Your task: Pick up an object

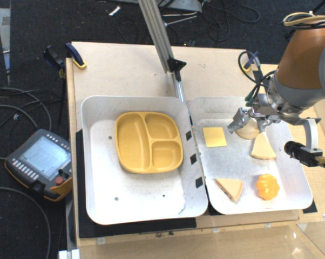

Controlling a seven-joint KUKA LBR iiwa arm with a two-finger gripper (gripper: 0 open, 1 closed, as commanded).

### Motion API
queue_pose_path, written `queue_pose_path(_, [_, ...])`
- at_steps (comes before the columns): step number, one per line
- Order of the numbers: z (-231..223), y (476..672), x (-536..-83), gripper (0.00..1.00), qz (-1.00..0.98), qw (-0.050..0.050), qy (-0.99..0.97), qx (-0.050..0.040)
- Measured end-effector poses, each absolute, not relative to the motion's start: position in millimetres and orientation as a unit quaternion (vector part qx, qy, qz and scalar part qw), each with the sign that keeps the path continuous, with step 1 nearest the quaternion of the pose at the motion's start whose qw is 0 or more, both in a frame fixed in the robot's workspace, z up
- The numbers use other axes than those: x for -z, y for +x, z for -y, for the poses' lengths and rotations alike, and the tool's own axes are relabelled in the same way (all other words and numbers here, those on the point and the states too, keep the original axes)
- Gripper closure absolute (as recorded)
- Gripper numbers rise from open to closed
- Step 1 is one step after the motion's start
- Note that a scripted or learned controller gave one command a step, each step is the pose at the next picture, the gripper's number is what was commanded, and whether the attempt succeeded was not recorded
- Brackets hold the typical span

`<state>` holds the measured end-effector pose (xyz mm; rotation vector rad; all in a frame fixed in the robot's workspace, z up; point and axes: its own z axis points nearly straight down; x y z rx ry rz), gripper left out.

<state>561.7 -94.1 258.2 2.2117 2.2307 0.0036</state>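
Nearest the camera, in the right white bin, two pieces are seen below the jaws: a tan, matte, triangular wedge and, to its right, a glossy orange rounded lump. Higher in the same bin, a flat pale-yellow square lies just left of and slightly below the jaws, and a beige wedge lies just below them to the right. A pale rounded piece sits directly under the jaws, partly hidden; whether it is touched cannot be told.

The left white bin, well to the left of the jaws, carries a smooth yellow tray with rounded corners, divided into three compartments.

The arm is seen entering from the right, its orange band above a grey wrist, bent downward over the far part of the right bin. The jaws are held low over the bin; whether they are open or closed cannot be told, and nothing is seen gripped between them.

Both bins rest on a pale wooden table. A slanted metal pole crosses the table's far side. On the dark floor to the left, a control pendant with a screen and loose cables are seen.
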Motion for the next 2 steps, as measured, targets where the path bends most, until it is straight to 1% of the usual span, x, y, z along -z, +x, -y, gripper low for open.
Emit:
queue_pose_path(1, [45,559.8,-245,1.0,-0.71,-0.001,0.705,-0.0001])
queue_pose_path(2, [-4,551.4,-233,1.0,-0.71,-0.001,0.704,-0.0001])
